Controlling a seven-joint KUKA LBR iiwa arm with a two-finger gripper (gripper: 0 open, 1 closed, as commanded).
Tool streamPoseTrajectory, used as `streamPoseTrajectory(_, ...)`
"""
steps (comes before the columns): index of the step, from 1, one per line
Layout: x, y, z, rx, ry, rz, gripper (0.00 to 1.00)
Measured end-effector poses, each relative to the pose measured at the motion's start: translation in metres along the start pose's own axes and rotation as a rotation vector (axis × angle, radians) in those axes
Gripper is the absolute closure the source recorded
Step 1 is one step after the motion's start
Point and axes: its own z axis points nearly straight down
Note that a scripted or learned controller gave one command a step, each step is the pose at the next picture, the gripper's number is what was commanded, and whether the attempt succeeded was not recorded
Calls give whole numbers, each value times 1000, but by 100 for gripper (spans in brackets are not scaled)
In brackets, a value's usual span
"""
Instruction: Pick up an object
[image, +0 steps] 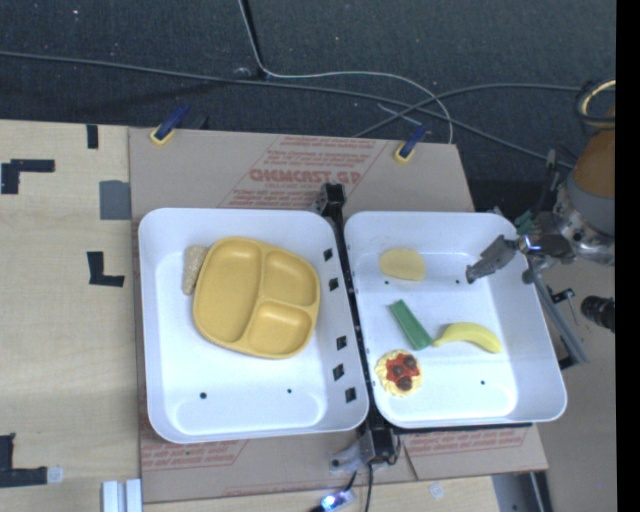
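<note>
While reaching from right, hand (492, 262) tilted low over right bin (520, 330)

Two white bins (160, 330) under me, one yellow divided plate (256, 297), one tan sponge-like bit (192, 268), one pale yellow slice (402, 264), one green stick (409, 324), one banana (471, 337), one small pizza w/ red topping (399, 372), approx 6 items total

You see a brown cardboard sheet (300, 170) under two white bins (165, 300), with black cables (330, 75) behind.
</note>
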Motion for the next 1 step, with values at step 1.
streamPoseTrajectory(1, 1, 2, -8, -13, -3, -4, 0)
